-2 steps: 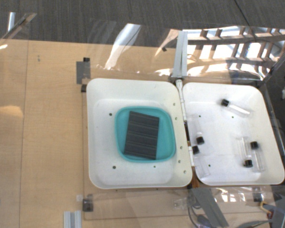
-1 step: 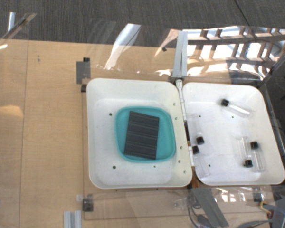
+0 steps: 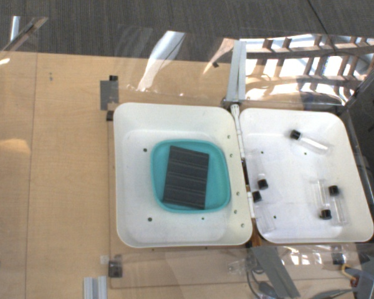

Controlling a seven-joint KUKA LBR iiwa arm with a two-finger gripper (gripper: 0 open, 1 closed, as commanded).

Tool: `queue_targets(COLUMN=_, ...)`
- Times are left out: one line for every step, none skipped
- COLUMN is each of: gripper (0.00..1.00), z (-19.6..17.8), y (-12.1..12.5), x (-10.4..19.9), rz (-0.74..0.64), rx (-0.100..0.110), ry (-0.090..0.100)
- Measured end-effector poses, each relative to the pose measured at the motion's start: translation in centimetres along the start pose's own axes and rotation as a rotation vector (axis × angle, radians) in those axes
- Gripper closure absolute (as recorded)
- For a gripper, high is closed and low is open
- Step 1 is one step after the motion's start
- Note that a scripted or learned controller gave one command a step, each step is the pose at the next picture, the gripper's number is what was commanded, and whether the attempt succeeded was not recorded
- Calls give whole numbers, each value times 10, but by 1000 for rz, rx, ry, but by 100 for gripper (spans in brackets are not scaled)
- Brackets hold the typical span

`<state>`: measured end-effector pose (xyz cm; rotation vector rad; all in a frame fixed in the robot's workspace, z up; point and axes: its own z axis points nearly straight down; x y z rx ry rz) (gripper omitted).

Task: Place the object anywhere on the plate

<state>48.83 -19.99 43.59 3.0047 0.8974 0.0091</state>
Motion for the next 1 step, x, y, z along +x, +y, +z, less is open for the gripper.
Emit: queue_targets(gripper=0, z=0, y=5, x=-3, rz=211, rx=-1, ry=1)
